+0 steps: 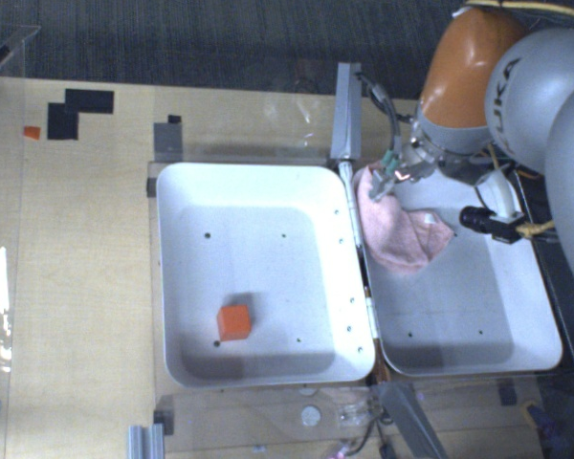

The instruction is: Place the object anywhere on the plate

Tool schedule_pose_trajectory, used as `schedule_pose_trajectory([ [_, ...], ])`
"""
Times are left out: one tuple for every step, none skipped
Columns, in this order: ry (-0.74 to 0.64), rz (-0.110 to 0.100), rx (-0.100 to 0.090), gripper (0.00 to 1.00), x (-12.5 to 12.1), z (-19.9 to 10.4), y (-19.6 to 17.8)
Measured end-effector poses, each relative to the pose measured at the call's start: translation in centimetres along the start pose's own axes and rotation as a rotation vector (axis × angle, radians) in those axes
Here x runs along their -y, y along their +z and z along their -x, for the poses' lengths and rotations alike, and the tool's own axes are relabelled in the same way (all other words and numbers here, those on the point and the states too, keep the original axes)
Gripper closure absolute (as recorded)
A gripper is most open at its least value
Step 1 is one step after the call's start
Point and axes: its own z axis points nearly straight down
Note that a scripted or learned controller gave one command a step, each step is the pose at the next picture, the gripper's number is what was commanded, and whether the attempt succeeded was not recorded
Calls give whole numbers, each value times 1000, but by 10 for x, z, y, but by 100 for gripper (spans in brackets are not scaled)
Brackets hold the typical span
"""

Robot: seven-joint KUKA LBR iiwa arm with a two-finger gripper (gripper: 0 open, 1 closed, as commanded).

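Arm reaches in from right, wrist bent low; gripper points left, finger state unclear.

Even overhead light; soft shadows along near bin walls; glare patch on bench left; slightly soft focus.

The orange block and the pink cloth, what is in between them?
In the camera view, bare white bin floor lies right of the orange block, then the two bins' touching rims before the pink cloth.

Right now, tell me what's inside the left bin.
One small orange block sits on the floor of the left bin, toward its near left corner. A few dark dots mark the floor. Nothing covers any part of it.
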Motion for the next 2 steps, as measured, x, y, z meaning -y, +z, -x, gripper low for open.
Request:
schedule_pose_trajectory([
  [-7, 1, 0, 100, -3, 0, -40],
  [-410, 0, -2, 100, -25, -51, -33],
])
